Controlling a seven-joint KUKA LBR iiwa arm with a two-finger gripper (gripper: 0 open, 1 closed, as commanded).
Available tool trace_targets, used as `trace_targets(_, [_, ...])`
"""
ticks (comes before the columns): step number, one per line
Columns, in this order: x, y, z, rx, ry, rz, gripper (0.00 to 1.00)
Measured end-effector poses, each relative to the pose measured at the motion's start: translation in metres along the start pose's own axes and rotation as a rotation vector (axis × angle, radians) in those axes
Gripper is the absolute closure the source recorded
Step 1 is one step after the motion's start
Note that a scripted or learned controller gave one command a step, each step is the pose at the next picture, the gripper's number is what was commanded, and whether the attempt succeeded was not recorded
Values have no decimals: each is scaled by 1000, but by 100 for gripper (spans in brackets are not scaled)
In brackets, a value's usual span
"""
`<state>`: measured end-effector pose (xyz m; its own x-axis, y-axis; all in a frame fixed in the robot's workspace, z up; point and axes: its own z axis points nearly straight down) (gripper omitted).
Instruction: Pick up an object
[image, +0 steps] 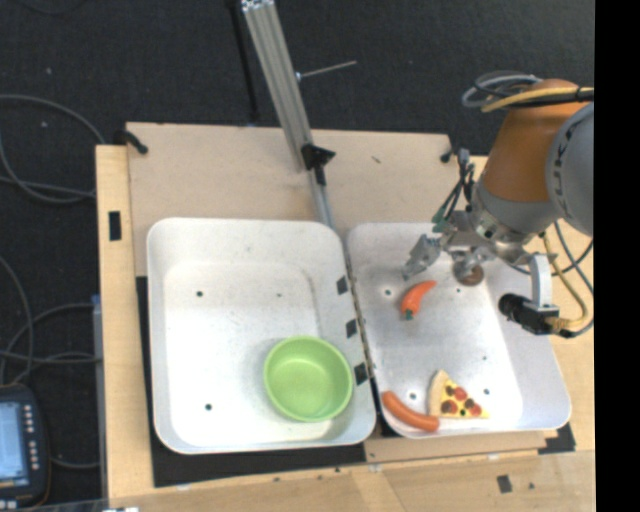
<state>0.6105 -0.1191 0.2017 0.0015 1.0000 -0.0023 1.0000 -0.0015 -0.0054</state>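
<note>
An orange toy carrot with a green tip lies in the upper middle of the right bin. My gripper hangs just above and to the right of it, with its fingers spread and nothing between them. A toy pizza slice and an orange-red sausage lie near the right bin's front edge. A green bowl sits in the front right of the left bin.
A slanted metal pole runs from the top down to the seam between the bins. Black cables and a connector hang off the arm at the right bin's right side.
</note>
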Motion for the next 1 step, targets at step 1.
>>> trace_targets(1, [6, -1, 45, -2, 0, 1, 0])
